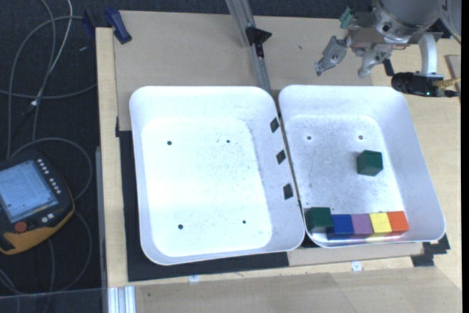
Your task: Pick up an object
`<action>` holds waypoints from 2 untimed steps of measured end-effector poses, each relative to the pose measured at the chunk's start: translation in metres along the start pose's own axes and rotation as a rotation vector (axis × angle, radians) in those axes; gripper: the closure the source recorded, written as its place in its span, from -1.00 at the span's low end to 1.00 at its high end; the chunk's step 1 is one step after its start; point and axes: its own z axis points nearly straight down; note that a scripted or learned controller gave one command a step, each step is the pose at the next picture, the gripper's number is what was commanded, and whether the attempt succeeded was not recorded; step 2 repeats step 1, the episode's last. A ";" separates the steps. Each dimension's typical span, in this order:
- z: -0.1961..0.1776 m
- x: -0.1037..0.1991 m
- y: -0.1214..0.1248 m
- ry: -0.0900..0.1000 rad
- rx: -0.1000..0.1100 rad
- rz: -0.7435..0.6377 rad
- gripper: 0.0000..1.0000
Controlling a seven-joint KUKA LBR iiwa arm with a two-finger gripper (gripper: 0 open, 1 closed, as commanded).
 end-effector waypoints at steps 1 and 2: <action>0.046 -0.065 -0.058 -0.001 0.006 0.009 -1.00; 0.046 -0.065 -0.058 -0.001 0.006 0.009 -1.00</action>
